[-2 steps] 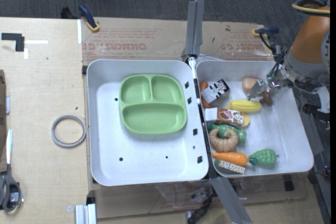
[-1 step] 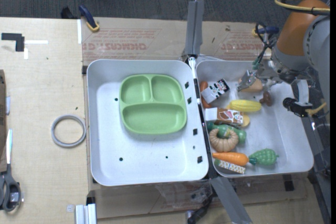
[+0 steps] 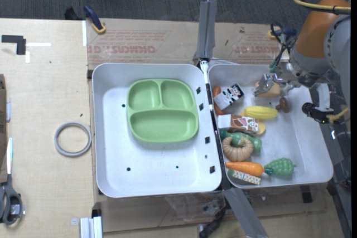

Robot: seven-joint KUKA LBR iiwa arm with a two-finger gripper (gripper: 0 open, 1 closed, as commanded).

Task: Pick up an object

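Note:
The right bin (image 3: 312, 147) holds several toy foods. Among them are a black-and-white carton (image 3: 228, 96), a yellow corn cob (image 3: 260, 112), a printed packet (image 3: 246, 124), a tan braided piece (image 3: 237, 146), a carrot (image 3: 245, 167) and a green knobbly vegetable (image 3: 279, 167). My gripper (image 3: 269, 85) hangs low over the bin's far part, just above a tan object (image 3: 268, 92). A small brown item (image 3: 283, 103) lies beside it. The arm's orange band (image 3: 321, 25) sits at the upper right.
A green divided plate (image 3: 163, 108) lies in the left bin (image 3: 111, 164). On the bench to the left are a tape ring (image 3: 72, 138) and scissors (image 3: 10, 200). A blue clamp (image 3: 95, 18) sits at the back.

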